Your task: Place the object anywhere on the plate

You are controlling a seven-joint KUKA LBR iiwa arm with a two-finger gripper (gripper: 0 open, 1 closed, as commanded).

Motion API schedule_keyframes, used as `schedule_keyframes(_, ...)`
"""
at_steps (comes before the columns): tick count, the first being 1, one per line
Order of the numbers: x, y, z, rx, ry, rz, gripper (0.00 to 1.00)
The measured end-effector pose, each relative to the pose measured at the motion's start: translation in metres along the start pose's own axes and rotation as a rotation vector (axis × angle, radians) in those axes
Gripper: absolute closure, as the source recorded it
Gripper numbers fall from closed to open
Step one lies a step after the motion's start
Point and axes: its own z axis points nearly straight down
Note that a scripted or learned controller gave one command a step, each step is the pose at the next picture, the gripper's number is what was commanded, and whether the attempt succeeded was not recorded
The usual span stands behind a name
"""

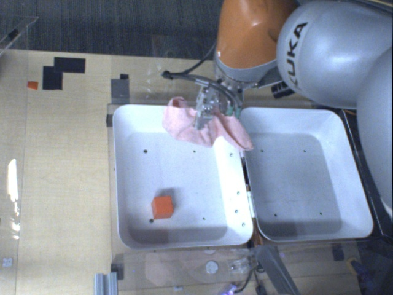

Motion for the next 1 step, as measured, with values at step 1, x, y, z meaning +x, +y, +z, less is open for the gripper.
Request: schedule_keyframes(1, -0.0002, -0.0001, -0.0005, 0.000, -0.001, 0.000, 0.00)
